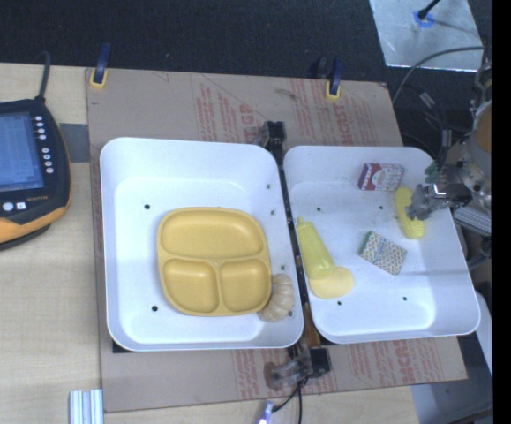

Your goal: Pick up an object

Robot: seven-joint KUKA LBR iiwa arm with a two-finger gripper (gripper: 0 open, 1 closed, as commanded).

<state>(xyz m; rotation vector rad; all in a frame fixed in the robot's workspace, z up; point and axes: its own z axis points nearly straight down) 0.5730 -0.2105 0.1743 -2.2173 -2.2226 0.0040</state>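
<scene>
In the right bin (432, 312) lie a long yellow object (319, 259) along the left wall, a small patterned block (383, 252) near the middle, a red-and-white packet (379, 177) at the back, and a small yellow piece (407, 214) by the right wall. My gripper (424, 198) comes in from the right edge and sits right over the small yellow piece, touching or nearly touching its upper end. The fingers are too small and dark to read.
The left bin (131, 316) holds a yellow divided tray (214, 260) and a beige shell-like object (279, 299) at its front right corner. A tablet pendant (12, 170) lies on the bench at far left. Clamps stand at the cardboard's back edge.
</scene>
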